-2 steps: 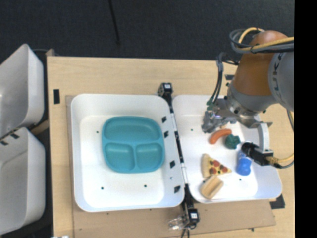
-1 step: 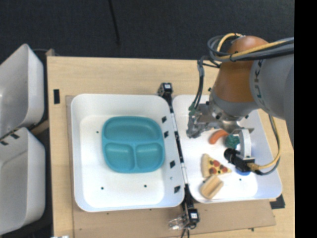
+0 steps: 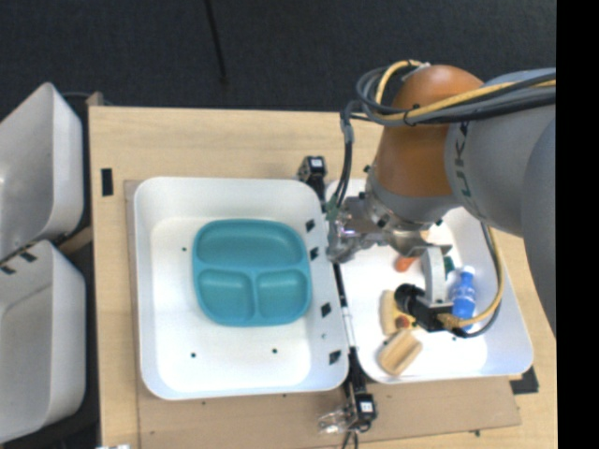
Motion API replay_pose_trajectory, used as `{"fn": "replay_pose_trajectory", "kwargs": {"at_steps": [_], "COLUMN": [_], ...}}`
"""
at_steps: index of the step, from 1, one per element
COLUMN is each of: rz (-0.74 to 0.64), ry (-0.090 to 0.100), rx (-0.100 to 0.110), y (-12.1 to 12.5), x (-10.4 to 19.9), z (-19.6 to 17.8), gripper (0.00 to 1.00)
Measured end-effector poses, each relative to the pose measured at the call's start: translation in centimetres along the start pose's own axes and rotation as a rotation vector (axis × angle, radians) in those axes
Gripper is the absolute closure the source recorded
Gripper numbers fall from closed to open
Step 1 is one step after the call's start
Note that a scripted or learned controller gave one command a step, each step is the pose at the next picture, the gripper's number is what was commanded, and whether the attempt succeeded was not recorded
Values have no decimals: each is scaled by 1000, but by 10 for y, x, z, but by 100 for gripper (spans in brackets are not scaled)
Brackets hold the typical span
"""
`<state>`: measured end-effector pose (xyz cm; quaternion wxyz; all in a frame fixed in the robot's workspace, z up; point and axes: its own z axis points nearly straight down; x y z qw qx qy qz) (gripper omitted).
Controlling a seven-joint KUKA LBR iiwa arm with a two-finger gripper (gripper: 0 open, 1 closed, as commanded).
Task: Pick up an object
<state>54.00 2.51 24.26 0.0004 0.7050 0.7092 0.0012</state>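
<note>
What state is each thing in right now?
teal plate: flat, right way up in the left bin, compartments bare.
tan block: lying flat in the right bin, apart from the gripper.
gripper: low over the right bin's left edge.

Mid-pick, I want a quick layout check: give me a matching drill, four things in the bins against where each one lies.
Things:
1. plate
2. blue object
3. tan block
4. orange bit

Places:
a) right bin, by its near edge
b) left bin, middle
c) right bin, just below the arm in the view
d) right bin, right half

Pairs: 1-b, 2-d, 3-a, 4-c.
</note>
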Motion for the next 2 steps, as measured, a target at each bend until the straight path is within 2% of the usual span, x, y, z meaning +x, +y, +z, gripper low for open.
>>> {"fn": "replay_pose_trajectory", "kwargs": {"at_steps": [1, 2], "rz": [0, 3], "ry": [-1, -1], "rx": [3, 3], "y": [-23, -26], "x": [57, 57], "z": [6, 7], "gripper": [100, 100]}}
